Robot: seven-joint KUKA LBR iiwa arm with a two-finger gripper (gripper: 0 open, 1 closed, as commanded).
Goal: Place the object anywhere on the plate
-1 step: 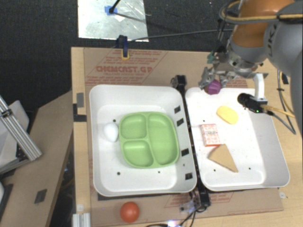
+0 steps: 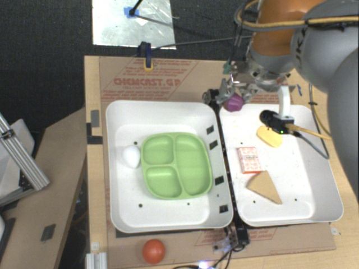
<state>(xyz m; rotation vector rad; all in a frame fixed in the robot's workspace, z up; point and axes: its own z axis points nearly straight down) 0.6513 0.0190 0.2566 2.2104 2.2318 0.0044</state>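
The grey arm with its orange band is seen at the upper right of the frame, reaching down toward the top edge between the two bins. On the brown surface two white bins are set side by side. In the left bin a green sectioned plate is laid, its long axis running roughly up and down the frame, with a white ball just beside its left rim. In the right bin a tan wedge, a red-and-white packet and a yellow piece are held. A small purple object is gripped in the pincer above the right bin's upper left corner; its long axis cannot be told. An orange ball is seen on the surface below the left bin.
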